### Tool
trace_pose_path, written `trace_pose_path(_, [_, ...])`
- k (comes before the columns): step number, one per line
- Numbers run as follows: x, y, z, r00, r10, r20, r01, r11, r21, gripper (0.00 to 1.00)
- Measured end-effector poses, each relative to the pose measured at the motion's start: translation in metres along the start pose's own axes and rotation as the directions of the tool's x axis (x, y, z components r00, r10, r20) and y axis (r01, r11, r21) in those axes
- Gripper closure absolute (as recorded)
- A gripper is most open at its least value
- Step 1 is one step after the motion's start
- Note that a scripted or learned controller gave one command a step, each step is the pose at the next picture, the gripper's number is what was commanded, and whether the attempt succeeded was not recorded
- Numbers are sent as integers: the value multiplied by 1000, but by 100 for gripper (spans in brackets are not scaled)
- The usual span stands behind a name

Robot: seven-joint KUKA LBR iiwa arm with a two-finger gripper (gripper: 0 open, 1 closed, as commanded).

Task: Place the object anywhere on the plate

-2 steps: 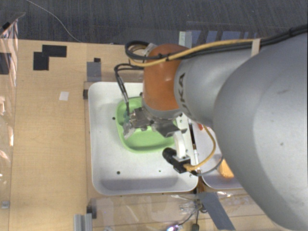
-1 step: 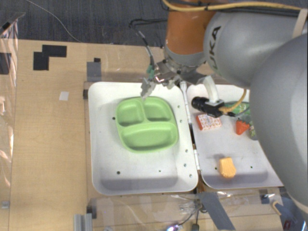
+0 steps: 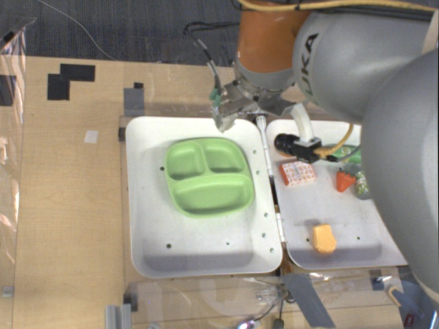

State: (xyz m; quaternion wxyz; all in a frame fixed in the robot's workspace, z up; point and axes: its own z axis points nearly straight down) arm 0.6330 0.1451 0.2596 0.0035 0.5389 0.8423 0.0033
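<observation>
I see the gripper point(image 3: 225, 118) at the left bin's point(image 3: 147, 184) far edge — just beyond the green plate point(image 3: 208, 177) — its state I can't tell.

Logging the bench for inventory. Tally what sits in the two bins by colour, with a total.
Green: 2, the plate and a green item beside the arm
Yellow-orange: 1, block
Red-orange: 1, small piece
White with coloured dots: 1, box
Total: 5

Bulky grey arm point(image 3: 384, 67) with black KUKA lettering, orange band point(image 3: 271, 29) above the wrist, yellow and black cables looped across it, small metal gripper point(image 3: 225, 118)
</observation>
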Motion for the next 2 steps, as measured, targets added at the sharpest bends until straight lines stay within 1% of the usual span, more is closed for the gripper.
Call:
trace_pose_path(1, [-26, -67, 76, 993, 115, -1, -115, 993, 8, 100])
trace_pose_path(2, [-26, -67, 75, 993, 115, -1, -115, 993, 7, 0])
